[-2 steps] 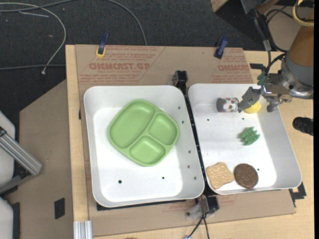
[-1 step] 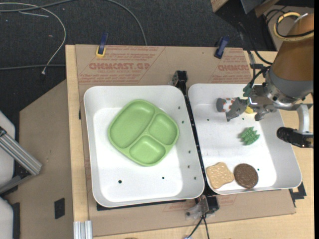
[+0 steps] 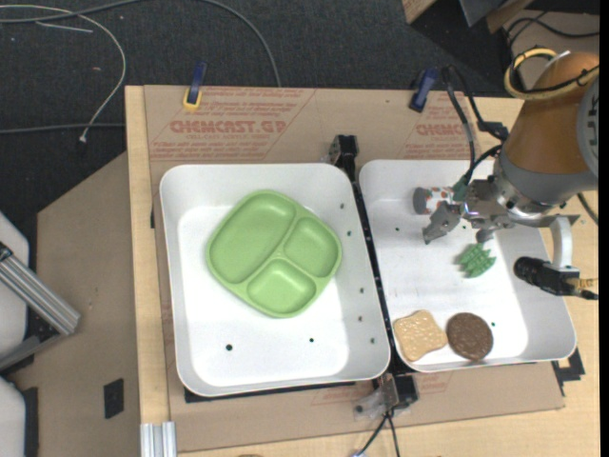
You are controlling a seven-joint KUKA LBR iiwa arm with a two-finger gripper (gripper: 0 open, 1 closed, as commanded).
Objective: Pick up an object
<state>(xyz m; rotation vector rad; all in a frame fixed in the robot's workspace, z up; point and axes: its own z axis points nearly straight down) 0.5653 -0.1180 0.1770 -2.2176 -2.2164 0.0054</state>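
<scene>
My gripper (image 3: 430, 214) hangs over the upper left part of the right bin (image 3: 400, 274), reaching in from the right. Its two grey fingers stand apart and open, with only white bin floor showing between them. A small green leafy toy (image 3: 476, 260) lies just right of and below the gripper, apart from the fingers. At the bin's front edge rest a tan square cracker (image 3: 419, 334) and, beside it, a round brown cookie (image 3: 469, 336).
The left bin (image 3: 190, 341) holds a green divided plate (image 3: 274, 252). A black divider with clamps (image 3: 366, 255) separates the bins. The arm's grey and orange wrist (image 3: 552, 122) looms over the right bin's far right corner. Cables run along the right rim.
</scene>
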